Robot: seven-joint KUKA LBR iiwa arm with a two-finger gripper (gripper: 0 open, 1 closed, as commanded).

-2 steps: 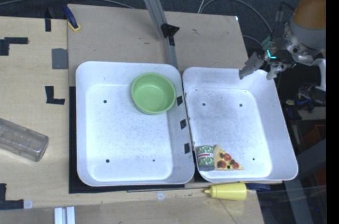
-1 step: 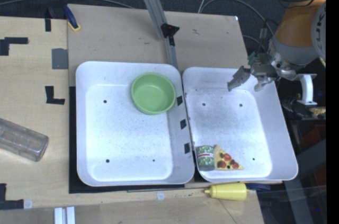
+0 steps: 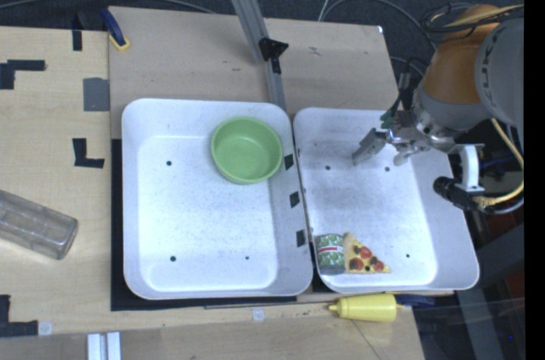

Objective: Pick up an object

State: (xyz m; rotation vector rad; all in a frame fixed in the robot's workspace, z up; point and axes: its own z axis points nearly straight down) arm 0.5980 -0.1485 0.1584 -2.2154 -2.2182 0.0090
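lying in the near corner of the right bin (image 3: pixel 426 205), a pizza-slice toy (image 3: pixel 364 256) sits just beside a green-labelled can (image 3: pixel 329 253). well apart, the gripper (image 3: pixel 385 152) hovers open, holding nothing. green bowl (image 3: pixel 246 150) in the left bin (image 3: pixel 170 205).

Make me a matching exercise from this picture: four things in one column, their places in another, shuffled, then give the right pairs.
Things:
1. green bowl
2. yellow bottle
3. pizza slice toy
4. clear plastic container

Places:
A. on the bench, just outside the right bin's near edge
B. in the left bin, at its far right
C. on the bench, left of both bins
D. in the right bin, near its front left corner

Pairs: 1-B, 2-A, 3-D, 4-C
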